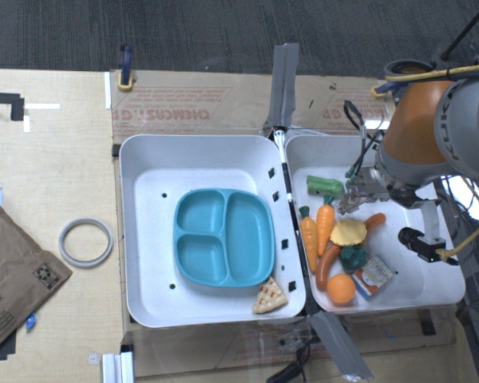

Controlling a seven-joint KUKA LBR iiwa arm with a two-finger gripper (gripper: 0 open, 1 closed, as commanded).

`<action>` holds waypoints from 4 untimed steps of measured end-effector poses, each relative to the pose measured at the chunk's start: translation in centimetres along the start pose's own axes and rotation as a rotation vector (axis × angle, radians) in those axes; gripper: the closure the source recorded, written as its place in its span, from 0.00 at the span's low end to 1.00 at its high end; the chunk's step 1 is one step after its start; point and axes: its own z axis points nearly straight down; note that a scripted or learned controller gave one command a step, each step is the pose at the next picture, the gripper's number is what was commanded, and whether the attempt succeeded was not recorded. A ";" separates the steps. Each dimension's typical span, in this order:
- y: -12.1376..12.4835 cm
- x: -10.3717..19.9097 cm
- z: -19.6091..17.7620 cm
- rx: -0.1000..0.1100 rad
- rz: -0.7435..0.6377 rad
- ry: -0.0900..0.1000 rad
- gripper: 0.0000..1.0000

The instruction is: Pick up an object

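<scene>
I am watching the gripper hanging low in the right bin; whether it is spread or pinching I cannot tell. The toy carrot is lying just below-left of it, long axis running away down-frame, nothing visibly held.

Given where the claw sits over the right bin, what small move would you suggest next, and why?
Probably a short descent straight down. The claw hangs low in the right bin, beside the green toy and just above the carrot at the top of the toy pile. Nothing shows between its fingers, so lowering onto the carrot seems the nearest chance at a grasp.
</scene>
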 end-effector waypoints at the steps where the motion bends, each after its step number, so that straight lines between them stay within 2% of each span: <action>1: -7.6 -5.2 1.7 -0.001 0.104 0.001 0.00; 2: -7.6 -5.2 0.8 0.000 0.107 0.001 1.00; 3: -2.2 -3.6 -10.0 -0.004 -0.303 -0.002 1.00; 4: 4.0 -1.8 -8.9 -0.003 -0.024 -0.002 1.00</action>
